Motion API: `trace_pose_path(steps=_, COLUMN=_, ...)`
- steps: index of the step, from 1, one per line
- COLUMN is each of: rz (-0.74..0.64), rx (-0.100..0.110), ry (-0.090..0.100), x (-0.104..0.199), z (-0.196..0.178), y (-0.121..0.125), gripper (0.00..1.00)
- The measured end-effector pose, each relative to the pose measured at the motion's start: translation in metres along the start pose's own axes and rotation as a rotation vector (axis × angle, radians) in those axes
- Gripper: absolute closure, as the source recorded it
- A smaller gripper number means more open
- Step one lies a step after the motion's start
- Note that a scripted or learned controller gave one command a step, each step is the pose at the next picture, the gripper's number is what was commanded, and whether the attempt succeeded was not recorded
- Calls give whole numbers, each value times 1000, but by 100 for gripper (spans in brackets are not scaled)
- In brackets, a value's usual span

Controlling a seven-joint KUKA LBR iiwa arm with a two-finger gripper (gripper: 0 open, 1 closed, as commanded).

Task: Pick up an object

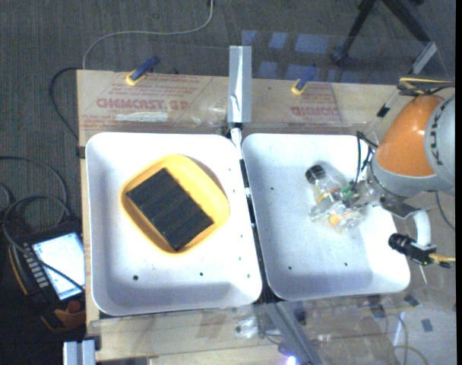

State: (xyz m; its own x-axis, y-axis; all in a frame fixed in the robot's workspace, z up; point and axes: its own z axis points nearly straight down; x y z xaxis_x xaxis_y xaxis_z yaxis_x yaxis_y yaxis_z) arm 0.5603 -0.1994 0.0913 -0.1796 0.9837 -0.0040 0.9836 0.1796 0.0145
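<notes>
A yellow dish (175,201) lies tilted in the left bin (109,280), and a flat black ribbed pad (170,207) rests inside it. My gripper (333,200) is down in the right bin (307,268), near its middle right, far from the dish. The gripper's tip is a blur of clear and grey parts with small orange and green bits, with a dark round knob (315,173) at its upper left. I cannot make out anything held there.
The arm's orange band (417,139) and grey wrist hang over the right bin's right edge. A metal divider post (236,90) stands behind the gap between the bins. Blue-and-yellow clamps (142,69) sit on the back board. Cables and a tablet (56,261) lie on the floor at left.
</notes>
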Motion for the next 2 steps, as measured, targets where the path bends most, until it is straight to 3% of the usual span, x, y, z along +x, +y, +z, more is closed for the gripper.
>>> trace_pose_path(steps=1, rz=0, rx=0, ry=1, x=1, z=-9, y=1, gripper=100)
trace_pose_path(steps=2, rz=127, rx=37, ry=0, x=39, z=1, y=58, gripper=100)
